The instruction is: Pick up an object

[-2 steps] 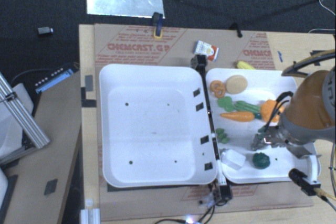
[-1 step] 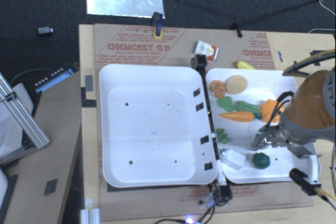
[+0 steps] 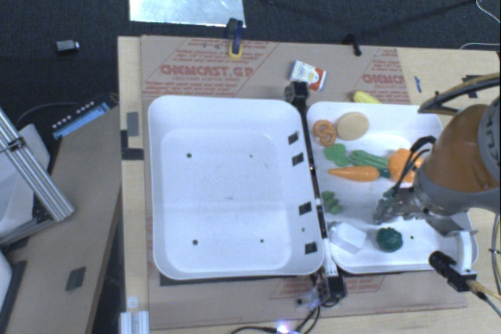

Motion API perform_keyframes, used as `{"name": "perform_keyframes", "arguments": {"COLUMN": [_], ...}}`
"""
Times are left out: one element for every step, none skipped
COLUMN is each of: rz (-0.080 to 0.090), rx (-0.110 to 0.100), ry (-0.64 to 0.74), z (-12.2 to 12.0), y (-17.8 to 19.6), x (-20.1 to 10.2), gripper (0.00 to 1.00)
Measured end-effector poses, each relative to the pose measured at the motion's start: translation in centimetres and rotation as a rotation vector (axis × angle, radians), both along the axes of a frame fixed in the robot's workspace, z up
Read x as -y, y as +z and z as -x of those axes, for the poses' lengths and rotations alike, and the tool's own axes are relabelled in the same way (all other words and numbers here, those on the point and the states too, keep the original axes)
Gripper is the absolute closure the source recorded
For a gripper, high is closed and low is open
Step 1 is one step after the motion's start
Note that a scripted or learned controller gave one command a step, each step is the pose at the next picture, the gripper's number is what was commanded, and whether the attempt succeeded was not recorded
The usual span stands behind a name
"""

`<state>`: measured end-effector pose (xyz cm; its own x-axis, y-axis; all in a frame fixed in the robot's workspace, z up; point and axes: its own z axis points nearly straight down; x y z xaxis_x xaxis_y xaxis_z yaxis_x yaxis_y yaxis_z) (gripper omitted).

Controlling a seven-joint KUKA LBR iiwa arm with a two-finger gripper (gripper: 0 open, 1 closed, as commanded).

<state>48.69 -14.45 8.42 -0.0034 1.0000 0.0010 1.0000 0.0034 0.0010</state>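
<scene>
Here the claw (image 3: 389,207) sits low in the right bin (image 3: 407,266), finger state unclear, beside the carrot (image 3: 354,174) and green ball (image 3: 389,238); the left bin (image 3: 227,109) offers open room.

Gripper (image 3: 389,207) low in right bin (image 3: 407,266), just above dark green object (image 3: 389,239) (carrot (image 3: 354,174) nearby).

White bins (image 3: 227,121) hold an orange carrot (image 3: 354,174), green broccoli (image 3: 389,239) and a tan bun (image 3: 352,125).

"CHEMCAST GP" — red, on cardboard sheet (image 3: 205,65)
</scene>
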Motion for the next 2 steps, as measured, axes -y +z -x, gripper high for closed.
{"name": "perform_keyframes", "arguments": {"rz": [0.000,-0.003], "rx": [-0.001,0.011], "ry": [0.001,0.010], "z": [0.0,-0.3], "y": [0.0,10.5], "x": [-0.9,-9.6], "gripper": [1.00,1.00]}}
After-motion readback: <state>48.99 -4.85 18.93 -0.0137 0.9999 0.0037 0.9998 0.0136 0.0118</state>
